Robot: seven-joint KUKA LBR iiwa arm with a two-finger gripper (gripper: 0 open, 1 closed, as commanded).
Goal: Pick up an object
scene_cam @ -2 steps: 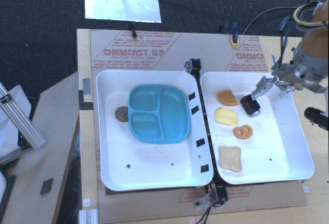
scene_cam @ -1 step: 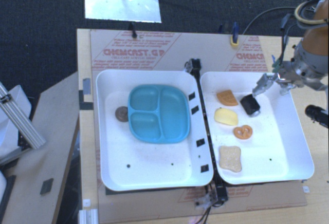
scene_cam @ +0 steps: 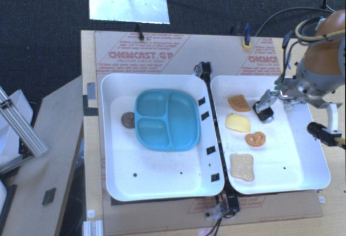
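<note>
The right bin (scene_cam: 308,164) holds several toy foods: an orange-brown piece (scene_cam: 238,103), a yellow piece (scene_cam: 238,123), a small orange pretzel (scene_cam: 255,139) and a slice of toast (scene_cam: 242,166). My gripper (scene_cam: 264,111) hangs over the upper middle of this bin. It is just right of the orange-brown and yellow pieces and apart from both. It points down and to the left. I see nothing in its grasp.
The left bin (scene_cam: 116,175) holds a blue divided plate (scene_cam: 165,119) with a small brown round piece (scene_cam: 128,119) at its left edge. A black-marked divider (scene_cam: 212,132) runs between the bins. Cables (scene_cam: 286,18) loop behind the arm at upper right.
</note>
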